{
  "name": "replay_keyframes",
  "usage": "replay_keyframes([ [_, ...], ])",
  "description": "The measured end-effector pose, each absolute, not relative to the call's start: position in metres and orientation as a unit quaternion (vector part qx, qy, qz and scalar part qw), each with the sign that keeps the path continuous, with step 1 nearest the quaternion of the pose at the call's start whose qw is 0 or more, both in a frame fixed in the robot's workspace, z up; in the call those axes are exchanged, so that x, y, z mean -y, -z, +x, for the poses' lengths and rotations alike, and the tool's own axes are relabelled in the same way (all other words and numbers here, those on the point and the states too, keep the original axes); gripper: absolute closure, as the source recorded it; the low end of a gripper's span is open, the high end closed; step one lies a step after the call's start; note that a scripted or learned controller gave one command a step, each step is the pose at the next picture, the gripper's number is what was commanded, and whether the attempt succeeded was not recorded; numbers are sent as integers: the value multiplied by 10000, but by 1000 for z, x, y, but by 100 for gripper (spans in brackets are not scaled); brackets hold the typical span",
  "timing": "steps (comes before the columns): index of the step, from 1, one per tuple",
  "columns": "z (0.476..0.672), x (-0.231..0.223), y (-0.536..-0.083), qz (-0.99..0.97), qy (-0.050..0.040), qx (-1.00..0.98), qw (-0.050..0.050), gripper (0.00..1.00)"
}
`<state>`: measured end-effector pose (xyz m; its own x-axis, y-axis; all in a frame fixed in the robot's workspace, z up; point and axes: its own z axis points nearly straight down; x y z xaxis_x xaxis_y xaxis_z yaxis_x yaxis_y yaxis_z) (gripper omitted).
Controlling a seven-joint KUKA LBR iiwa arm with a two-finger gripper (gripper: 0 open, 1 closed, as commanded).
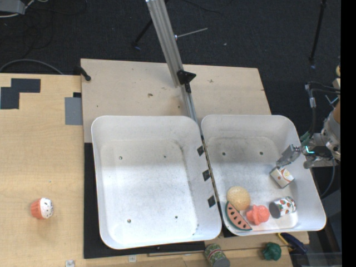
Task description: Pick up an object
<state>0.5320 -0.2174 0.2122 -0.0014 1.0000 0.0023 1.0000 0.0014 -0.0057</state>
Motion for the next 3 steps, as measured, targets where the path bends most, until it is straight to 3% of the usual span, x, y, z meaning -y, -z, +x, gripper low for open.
replay_keyframes([
  [1,533,218,-214,-7068,-4,7074,14,0],
  [2,528,214,-150,-7069,-18,7073,44,0],
  [3,529,216,-116,-7071,2,7072,-15,0],
])
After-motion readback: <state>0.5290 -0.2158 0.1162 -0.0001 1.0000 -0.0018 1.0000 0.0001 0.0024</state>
